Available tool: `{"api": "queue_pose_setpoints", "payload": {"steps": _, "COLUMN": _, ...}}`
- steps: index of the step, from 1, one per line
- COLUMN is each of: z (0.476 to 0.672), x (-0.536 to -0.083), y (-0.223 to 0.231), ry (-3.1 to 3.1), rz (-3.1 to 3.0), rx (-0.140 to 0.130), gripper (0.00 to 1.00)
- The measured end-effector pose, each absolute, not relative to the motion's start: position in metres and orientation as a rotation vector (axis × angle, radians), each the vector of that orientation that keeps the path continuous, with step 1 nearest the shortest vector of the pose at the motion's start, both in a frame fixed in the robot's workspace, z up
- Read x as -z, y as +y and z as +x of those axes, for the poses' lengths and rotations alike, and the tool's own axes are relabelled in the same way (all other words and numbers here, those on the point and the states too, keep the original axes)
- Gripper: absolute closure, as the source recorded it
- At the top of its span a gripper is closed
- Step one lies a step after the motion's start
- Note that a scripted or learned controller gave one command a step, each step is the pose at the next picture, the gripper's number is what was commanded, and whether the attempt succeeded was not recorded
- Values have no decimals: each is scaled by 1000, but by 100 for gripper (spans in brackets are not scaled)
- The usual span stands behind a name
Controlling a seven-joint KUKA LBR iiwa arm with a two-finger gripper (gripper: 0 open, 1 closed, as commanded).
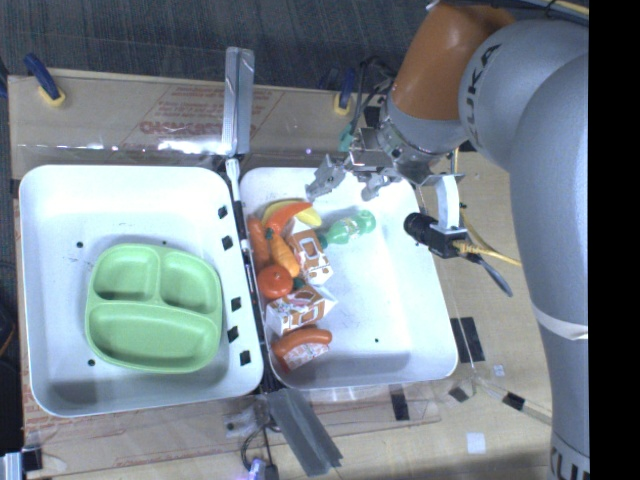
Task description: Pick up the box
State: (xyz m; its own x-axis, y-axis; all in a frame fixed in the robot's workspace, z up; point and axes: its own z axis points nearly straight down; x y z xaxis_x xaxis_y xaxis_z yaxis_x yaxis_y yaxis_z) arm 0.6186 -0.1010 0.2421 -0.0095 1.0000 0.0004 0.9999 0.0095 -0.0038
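Box, a small white carton printed in orange-brown [313, 256], lies tilted in the right-hand shallow white bin [420, 313], near that bin's left wall and among a heap of toy food. A second white and orange-brown carton [299, 311], crumpled, lies just below it, toward the bin's near edge. Along their left side sit an orange carrot-like piece [272, 243] and a round red tomato-like piece [275, 282], and a reddish sausage-shaped piece [302, 343] lies lowest in the heap. A yellow banana-like piece [290, 211] arches over the top of the heap, and a pale green plastic piece [349, 228] lies just right of the upper carton.

The two-finger metal gripper [349, 179] hangs over the far edge of the right bin, above and to the right of the upper carton and apart from it. Its two fingers [325, 178] are spread, with nothing between them; the banana-like piece and the green piece lie between them and the carton in this view.

The left-hand white bin [60, 218] holds a light green sectioned plastic tray [155, 308], lying flat near its middle.
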Motion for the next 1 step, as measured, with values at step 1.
{"api": "queue_pose_setpoints", "payload": {"steps": 1, "z": 599, "x": -214, "y": -170, "ry": -2130, "rz": -2306, "rx": -5, "gripper": 0}}
